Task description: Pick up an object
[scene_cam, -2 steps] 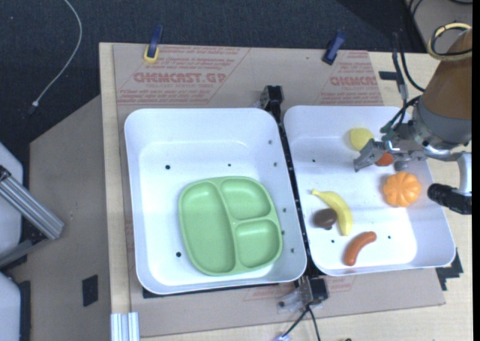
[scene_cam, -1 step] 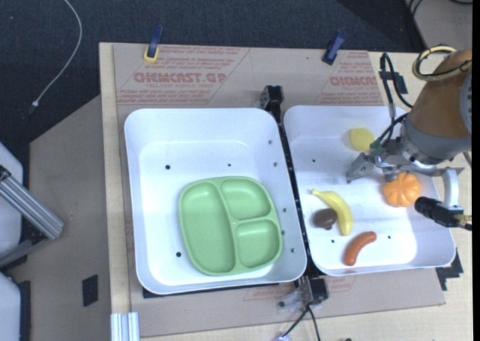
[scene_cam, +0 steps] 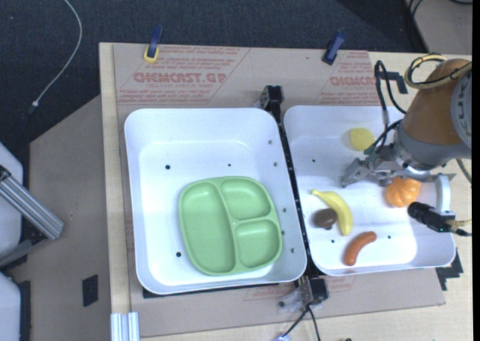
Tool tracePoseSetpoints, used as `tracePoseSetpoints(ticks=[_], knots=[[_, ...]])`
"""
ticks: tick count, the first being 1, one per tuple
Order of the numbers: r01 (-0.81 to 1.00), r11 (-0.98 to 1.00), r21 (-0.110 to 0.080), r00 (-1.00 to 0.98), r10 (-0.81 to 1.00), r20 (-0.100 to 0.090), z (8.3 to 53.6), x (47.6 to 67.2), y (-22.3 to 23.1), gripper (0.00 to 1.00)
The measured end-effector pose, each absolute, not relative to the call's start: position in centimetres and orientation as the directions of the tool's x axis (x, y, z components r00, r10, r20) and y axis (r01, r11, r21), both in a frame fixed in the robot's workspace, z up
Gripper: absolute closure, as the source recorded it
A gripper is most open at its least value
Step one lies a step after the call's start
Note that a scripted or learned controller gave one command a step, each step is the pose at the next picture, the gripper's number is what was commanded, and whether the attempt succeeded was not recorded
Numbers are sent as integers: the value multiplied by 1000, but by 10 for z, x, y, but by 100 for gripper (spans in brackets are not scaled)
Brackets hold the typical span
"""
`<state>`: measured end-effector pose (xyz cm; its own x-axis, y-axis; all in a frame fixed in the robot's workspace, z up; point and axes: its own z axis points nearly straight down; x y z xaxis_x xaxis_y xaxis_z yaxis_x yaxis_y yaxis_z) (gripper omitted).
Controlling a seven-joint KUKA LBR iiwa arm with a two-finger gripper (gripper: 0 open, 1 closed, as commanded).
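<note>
A small round orange fruit point(scene_cam: 401, 192) lies in the right-hand white bin point(scene_cam: 330, 253), touching the gripper point(scene_cam: 377, 172) at its four o'clock. Whether the jaws are wide or narrow cannot be told. At seven o'clock lie a curved yellow banana point(scene_cam: 337, 210), a brown lump point(scene_cam: 325, 219) and an orange-red sausage point(scene_cam: 358, 246); a yellow lemon point(scene_cam: 361, 138) sits at eleven. The grey, orange-banded arm point(scene_cam: 439, 118) leans down steeply, probably to grasp.
</note>
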<state>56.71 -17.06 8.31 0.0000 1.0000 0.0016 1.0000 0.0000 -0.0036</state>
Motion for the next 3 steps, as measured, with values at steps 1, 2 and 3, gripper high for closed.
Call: tracePoseSetpoints(ticks=[1, 2, 3], knots=[[1000, -1, 1, 1, 1000, 0, 95, 568, -171, 100], [1000, 1, 5, -1, 1000, -2, 138, 570, -171, 100], [1000, -1, 6, 1, 1000, -3, 186, 566, -179, 100]])
